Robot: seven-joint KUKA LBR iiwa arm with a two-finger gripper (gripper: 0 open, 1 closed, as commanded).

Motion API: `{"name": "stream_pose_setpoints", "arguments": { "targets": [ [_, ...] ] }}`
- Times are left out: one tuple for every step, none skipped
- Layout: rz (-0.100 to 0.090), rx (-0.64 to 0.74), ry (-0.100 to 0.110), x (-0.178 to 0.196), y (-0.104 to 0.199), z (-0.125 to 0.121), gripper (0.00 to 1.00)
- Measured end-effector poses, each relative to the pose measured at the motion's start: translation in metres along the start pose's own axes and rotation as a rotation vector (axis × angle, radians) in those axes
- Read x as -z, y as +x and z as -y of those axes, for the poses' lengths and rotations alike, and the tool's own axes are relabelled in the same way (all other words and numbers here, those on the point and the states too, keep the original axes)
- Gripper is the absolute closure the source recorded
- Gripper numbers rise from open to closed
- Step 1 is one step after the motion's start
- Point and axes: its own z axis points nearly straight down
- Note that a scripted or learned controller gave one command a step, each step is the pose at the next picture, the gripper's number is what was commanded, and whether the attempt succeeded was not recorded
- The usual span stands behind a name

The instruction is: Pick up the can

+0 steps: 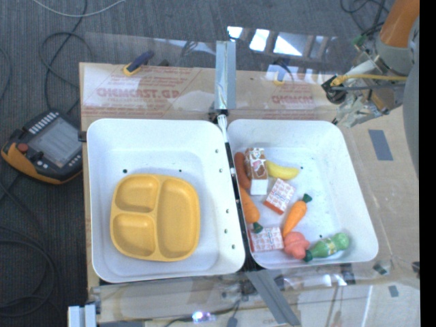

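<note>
The right bin (pixel 354 182) holds several toy foods. A small red-and-white pack (pixel 266 239) lies near its front edge and looks most like the can, though I cannot tell for sure. A brown-and-white carton (pixel 257 163) and an orange-and-white pack (pixel 279 196) lie further back. My gripper (pixel 349 107) hangs at the upper right, above the bench just beyond the right bin's far right corner and well away from these items. Nothing shows between its fingers. The arm's orange band (pixel 402 9) is at the top right.
Around the packs lie a sausage (pixel 240 170), a banana (pixel 282 172), two carrots (pixel 295 216) (pixel 249 208), a red tomato (pixel 295 244) and a green bottle (pixel 329 246). The left bin (pixel 102 142) holds a yellow divided plate (pixel 155 216). A teach pendant (pixel 44 145) lies on the floor at left.
</note>
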Motion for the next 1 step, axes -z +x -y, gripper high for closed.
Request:
{"name": "stream_pose_setpoints", "arguments": {
  "targets": [
    [0.005, 0.002, -0.002, 0.0082, -0.0001, 0.0002, 1.0]
  ]
}}
